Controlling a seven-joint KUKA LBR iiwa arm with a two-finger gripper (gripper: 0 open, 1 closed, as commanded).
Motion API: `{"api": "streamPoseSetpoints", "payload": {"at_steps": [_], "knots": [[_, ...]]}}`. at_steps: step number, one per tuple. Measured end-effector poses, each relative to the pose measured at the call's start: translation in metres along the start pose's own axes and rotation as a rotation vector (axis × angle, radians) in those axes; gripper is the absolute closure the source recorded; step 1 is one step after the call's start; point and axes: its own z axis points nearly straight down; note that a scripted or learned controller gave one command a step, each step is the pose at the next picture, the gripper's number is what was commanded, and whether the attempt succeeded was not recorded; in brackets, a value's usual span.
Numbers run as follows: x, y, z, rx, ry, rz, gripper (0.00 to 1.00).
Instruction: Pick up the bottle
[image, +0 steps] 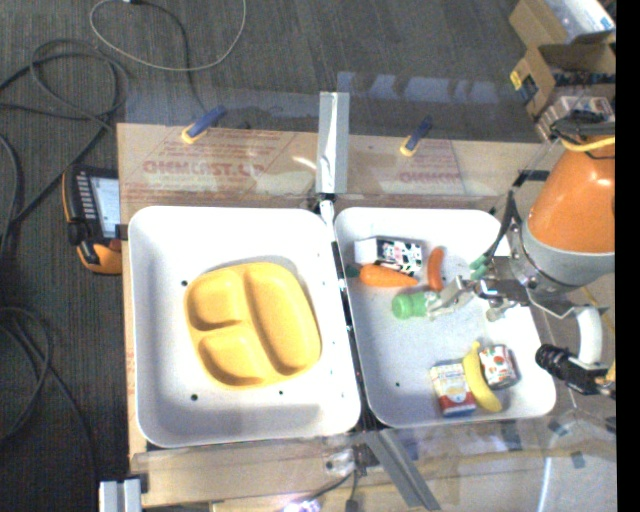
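The bottle (412, 304) is small and green and lies on its side in the middle of the right bin (420, 400). My gripper (452, 296) reaches in from the right, low over the bin, with its tip right at the bottle's right end. From this slant I cannot make out whether it touches the bottle. The orange-banded wrist (572, 215) hangs over the bin's right edge.
Close above the bottle lie an orange carrot (384, 277), a second orange piece (435, 265) and a black-and-white box (396, 252). A juice carton (452, 388), a banana (484, 385) and a small red packet (498, 366) sit at the front right. The left bin (150, 400) holds a yellow divided tray (255, 322).
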Motion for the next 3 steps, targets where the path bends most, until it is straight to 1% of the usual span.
{"api": "streamPoseSetpoints", "payload": {"at_steps": [1,2,3], "knots": [[-0.009,0.059,0.063,-0.001,-0.001,0.015,0.0],[-0.009,0.07,0.138,-0.002,0.001,0.053,0.0],[-0.064,0.129,0.086,-0.003,-0.005,-0.187,0.0]]}}
